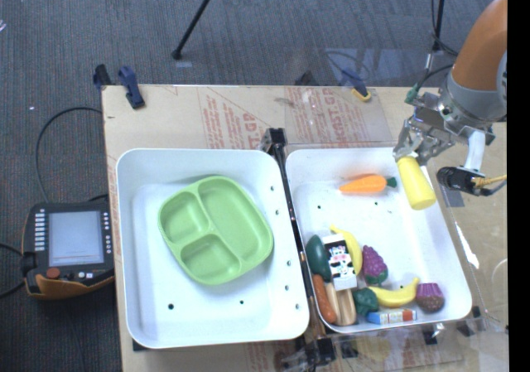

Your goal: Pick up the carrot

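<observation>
Left bin (132, 196): green divided plate (215, 229) at centre. Right bin (451, 229): carrot (364, 186) lying flat near far wall, apart from toy food pile (364, 279) at near edge. Gripper (414, 153) over right bin's far right corner, jaws closed around yellow cylinder (415, 182), hanging clear of carrot.

1. The arm (484, 39) shows a broad, rounded orange band, at two o'clock in the view.
2. Below the band sits a grey wrist ring.
3. The gripper (416, 147) is a cluster of pale grey metal parts.
4. A dark, rounded fitting (457, 177) with thin yellowish cable ends projects at about three o'clock.
</observation>
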### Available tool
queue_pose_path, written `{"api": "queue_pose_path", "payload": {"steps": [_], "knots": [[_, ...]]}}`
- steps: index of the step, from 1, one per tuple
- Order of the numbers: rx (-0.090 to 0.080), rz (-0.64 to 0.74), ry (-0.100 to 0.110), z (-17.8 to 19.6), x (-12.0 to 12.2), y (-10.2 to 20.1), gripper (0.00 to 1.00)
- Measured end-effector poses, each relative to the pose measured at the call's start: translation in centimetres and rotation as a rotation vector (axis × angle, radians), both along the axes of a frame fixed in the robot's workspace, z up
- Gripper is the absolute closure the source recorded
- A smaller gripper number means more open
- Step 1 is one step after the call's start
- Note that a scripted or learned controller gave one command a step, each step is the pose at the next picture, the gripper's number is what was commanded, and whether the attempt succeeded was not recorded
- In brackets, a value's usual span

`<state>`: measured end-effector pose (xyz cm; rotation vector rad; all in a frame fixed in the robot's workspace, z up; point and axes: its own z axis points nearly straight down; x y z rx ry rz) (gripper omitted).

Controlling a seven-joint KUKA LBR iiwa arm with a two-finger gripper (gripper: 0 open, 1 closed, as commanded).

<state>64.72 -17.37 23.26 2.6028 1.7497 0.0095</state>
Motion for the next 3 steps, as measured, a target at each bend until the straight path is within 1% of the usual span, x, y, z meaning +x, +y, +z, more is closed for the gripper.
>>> {"api": "queue_pose_path", "payload": {"steps": [1,2,3], "knots": [[0.003,0.001,0.012,-0.7,-0.2,0.1,0.0],[0.005,-0.057,0.014,-14.7,-3.4,0.3,0.0],[0.006,-0.257,0.015,-14.6,-0.3,4.3,0.0]]}}
